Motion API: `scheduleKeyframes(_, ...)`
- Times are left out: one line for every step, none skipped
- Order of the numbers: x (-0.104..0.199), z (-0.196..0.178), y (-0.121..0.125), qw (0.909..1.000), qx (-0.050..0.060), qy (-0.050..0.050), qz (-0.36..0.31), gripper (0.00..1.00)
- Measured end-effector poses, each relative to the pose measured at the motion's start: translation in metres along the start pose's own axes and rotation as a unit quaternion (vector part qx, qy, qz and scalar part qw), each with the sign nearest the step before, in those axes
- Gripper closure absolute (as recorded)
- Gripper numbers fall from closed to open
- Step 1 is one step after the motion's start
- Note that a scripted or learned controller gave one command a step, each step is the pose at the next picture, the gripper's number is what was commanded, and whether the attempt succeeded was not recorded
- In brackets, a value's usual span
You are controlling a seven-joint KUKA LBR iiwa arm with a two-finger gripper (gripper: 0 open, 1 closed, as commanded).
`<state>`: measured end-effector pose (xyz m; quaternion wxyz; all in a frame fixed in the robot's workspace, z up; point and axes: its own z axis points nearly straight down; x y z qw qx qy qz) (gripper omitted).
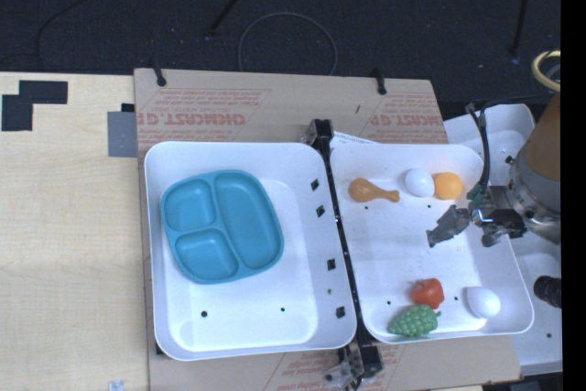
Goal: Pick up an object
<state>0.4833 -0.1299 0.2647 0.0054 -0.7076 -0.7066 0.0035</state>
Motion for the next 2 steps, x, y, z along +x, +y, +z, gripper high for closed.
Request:
scheduleKeyframes(0.0,-0.004,0.001,1.0,-0.004,-0.001,-0.001,0.0)
scheduleKeyframes(0.002,0.045,-0.007,1.0,-0.002,0.0,-0.001,0.0)
